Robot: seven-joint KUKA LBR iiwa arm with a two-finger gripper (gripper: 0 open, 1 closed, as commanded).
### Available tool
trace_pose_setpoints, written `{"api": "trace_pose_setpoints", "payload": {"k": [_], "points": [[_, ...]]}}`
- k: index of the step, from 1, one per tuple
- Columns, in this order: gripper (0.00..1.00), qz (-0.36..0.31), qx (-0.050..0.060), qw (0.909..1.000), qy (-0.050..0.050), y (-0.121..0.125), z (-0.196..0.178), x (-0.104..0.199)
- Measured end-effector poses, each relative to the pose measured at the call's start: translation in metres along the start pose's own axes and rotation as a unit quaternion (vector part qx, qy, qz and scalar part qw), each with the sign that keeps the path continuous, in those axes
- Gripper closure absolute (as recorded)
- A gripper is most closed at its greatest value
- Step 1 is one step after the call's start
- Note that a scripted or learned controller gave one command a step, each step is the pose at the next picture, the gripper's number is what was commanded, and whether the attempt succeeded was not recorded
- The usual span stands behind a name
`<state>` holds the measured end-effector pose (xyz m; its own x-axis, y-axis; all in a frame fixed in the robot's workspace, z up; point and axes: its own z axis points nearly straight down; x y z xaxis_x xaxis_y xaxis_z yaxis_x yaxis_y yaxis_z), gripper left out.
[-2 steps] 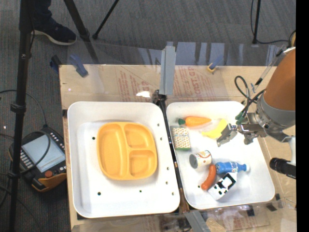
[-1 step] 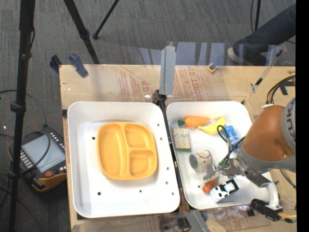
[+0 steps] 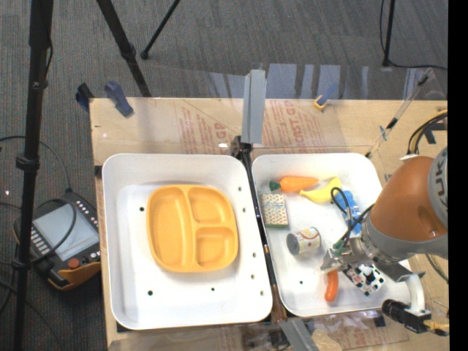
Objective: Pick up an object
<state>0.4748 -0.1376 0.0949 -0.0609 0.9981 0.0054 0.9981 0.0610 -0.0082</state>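
In the lower right of the frame the claw (image 3: pixel 344 258) hangs low in the right bin (image 3: pixel 307 164), likely lining up a grab; whether it is spread or pressed together, I cannot tell. Just below it lies a small orange-red sausage (image 3: pixel 331 287), smooth, narrow, nearly upright in the frame.

The grey arm (image 3: pixel 420 210), its orange band bulging at the right bin's (image 3: pixel 311 309) right edge, reached in over that bin's lower right corner. Its gripper (image 3: pixel 342 258) hung low above the bin's floor there.
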Motion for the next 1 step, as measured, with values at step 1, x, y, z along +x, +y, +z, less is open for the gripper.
{"api": "trace_pose_setpoints", "payload": {"k": [1], "points": [[1.0, 0.046, -0.002, 0.999, -0.002, 0.0053, -0.0898, 0.0724]]}}
